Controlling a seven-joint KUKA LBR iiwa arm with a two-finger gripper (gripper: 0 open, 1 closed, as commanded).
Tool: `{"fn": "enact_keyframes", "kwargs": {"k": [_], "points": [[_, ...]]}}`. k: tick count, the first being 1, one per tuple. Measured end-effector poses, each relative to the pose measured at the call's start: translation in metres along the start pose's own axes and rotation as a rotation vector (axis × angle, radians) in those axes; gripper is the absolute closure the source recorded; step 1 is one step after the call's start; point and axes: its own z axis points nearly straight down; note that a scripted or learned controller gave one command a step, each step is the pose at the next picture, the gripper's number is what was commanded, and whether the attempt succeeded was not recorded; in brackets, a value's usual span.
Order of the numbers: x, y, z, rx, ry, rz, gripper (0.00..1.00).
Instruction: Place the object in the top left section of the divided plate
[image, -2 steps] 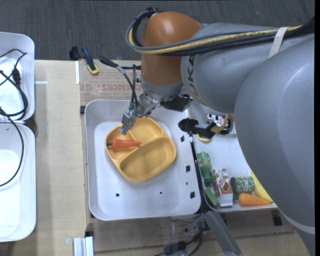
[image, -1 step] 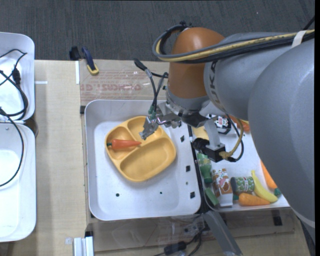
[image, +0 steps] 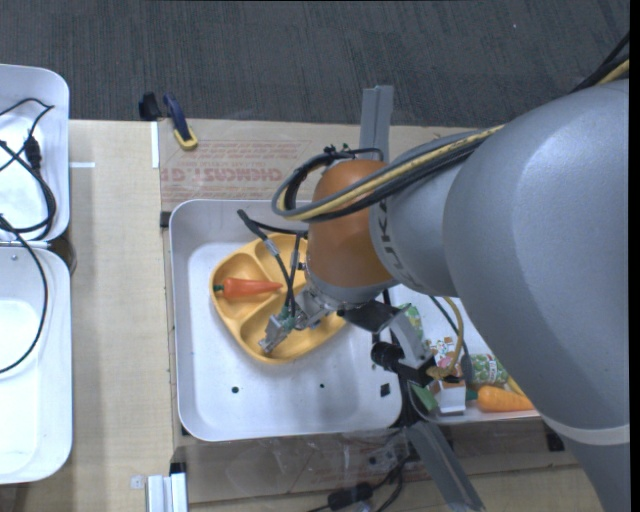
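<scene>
Red printed lettering ran across the cardboard sheet (image: 250, 160) lying on the desk (image: 115, 300) behind the bin (image: 190, 330); it appeared reversed and could not be read with confidence. Nothing else bore legible text.

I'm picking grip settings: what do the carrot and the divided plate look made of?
The carrot looks like moulded plastic: a toy, uniformly orange and smooth. The divided plate seems hard yellow plastic too, with a soft sheen and moulded ridges, though melamine can't be ruled out.
</scene>
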Motion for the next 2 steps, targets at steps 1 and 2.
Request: {"fn": "enact_keyframes", "kwargs": {"k": [1,2], "points": [[-0.003,-0.001,-0.008,0.001,-0.002,0.007,1.0],[-0.057,0.001,-0.002,-0.004,-0.003,-0.104,1.0]]}}
